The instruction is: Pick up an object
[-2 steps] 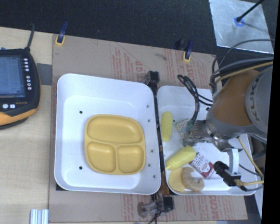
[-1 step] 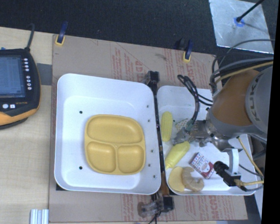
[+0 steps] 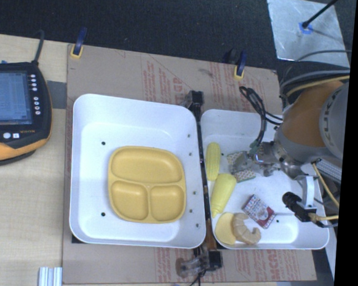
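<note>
Objects for picking lay clustered in the right-hand shallow white bin (image 3: 264, 238): a yellow plastic corn cob (image 3: 212, 161) against its left wall, a pale yellow tapered plastic piece (image 3: 222, 192) just below it, a pale yellow round plastic piece (image 3: 225, 230) topped by a tan curved item (image 3: 247, 229) at the near left corner, and a small red-and-white printed packet (image 3: 258, 210) near the middle. A patterned grey-green item (image 3: 243, 168) sat just left of the arm's wrist. The left-hand shallow white bin (image 3: 91, 163) carried a yellow three-compartment plastic tray (image 3: 147, 184).

The end effector (image 3: 261, 157) hung low over the upper middle of the right bin, close to the patterned item. Its fingers were lost among cabling and wrist hardware, so whether they stood apart or together could not be told, and nothing could be confirmed between them.

Assessment: the step in hand appeared to be the approach to a grasp. The corn cob and tapered piece lay almost touching and hard by the bin wall; a descent there risked a finger landing on the rim or the neighbour. The packet, standing apart, offered clearer access but looked flat. Recommended a vertical descent, centred on one item.

On the worktop (image 3: 12, 219), a handheld control pendant with an orange rim (image 3: 11, 114) lay well clear to the left.
</note>
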Controlling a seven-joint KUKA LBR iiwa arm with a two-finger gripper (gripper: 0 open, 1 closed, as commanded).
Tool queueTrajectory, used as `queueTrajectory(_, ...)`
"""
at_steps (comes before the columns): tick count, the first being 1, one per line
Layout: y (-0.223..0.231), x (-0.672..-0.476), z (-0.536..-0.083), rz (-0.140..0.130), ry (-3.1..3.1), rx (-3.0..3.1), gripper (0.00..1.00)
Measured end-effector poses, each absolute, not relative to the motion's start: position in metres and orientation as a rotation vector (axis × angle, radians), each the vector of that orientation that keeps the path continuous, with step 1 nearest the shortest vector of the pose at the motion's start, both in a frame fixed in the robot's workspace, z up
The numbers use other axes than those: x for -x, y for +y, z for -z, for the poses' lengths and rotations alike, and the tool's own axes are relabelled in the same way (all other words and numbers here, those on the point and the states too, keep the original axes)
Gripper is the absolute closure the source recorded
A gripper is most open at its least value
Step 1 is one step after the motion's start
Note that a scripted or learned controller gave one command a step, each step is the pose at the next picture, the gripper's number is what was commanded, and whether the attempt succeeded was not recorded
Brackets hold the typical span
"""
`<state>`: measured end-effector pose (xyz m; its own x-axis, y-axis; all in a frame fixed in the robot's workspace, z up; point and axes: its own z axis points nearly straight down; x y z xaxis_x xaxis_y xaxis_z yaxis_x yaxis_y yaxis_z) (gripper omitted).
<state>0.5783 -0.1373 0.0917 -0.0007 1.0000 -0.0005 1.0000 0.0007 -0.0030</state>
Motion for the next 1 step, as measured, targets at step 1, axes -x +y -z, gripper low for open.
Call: queueTrajectory(1, -0.1378, -0.5783, -0.1019, -0.006, -2.222, 2.218, 1.0)
